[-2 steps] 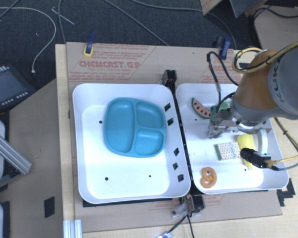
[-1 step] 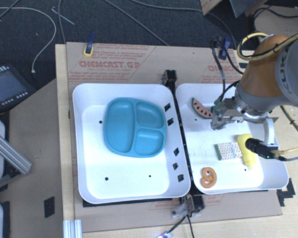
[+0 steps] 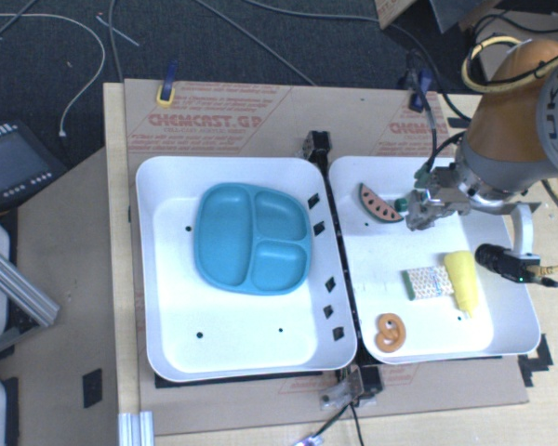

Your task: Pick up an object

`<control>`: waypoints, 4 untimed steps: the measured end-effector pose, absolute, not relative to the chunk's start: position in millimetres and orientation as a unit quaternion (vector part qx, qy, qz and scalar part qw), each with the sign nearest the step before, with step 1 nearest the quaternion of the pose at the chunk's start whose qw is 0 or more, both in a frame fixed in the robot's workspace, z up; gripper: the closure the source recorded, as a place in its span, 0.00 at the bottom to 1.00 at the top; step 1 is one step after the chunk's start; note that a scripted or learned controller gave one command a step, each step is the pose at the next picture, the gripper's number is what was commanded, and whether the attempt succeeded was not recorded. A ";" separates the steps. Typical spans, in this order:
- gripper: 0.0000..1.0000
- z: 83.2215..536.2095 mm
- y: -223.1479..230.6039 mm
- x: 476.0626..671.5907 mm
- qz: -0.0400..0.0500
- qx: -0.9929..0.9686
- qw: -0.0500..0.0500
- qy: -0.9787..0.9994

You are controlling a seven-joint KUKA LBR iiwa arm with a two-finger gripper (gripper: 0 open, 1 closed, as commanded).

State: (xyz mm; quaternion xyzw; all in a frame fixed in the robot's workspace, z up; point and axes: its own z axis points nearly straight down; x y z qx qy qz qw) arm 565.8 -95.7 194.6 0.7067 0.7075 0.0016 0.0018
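Observation:
The right bin point(image 3: 502, 342) holds a watermelon slice point(image 3: 378, 204) at its upper left, a yellow block point(image 3: 462, 280) at the right, a speckled sponge point(image 3: 427, 283) beside it and a small pretzel point(image 3: 390, 332) near the front. My gripper point(image 3: 420, 210) hangs over the upper part of this bin, just right of the watermelon slice. I see nothing between its fingers, and their spread is too small to make out.
The left bin point(image 3: 167, 249) contains a blue divided plate point(image 3: 253, 238). A black divider with clips point(image 3: 330, 249) runs between the bins. The arm's orange band point(image 3: 511, 100) and grey wrist cover the right bin's upper right corner. Cables lie on the floor at the back left.

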 end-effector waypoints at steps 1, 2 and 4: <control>1.00 238.3 -94.7 566.7 0.002 0.707 0.002 0.708; 1.00 227.1 -35.5 567.5 0.000 0.705 -0.002 0.709; 1.00 231.9 63.8 562.5 0.002 0.705 0.000 0.709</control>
